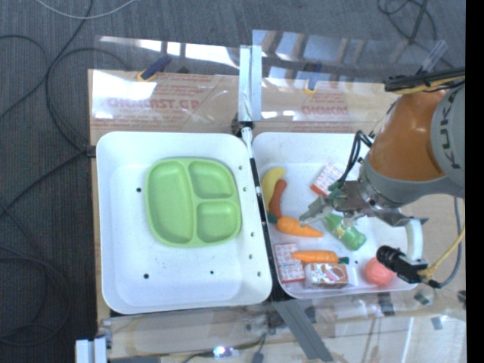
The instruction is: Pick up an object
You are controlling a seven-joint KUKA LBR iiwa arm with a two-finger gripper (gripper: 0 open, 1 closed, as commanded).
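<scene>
While the gripper (pixel 327 212) hangs right of frame centre, you cannot tell its finger state; the green object (pixel 349 237) beneath crowds a carrot (pixel 299 228), so expect a glancing miss.

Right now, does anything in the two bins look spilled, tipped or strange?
Nothing stands out. The green plate lies flat in the left bin. The toy food, such as the carrot, lies loose in the right bin.
</scene>
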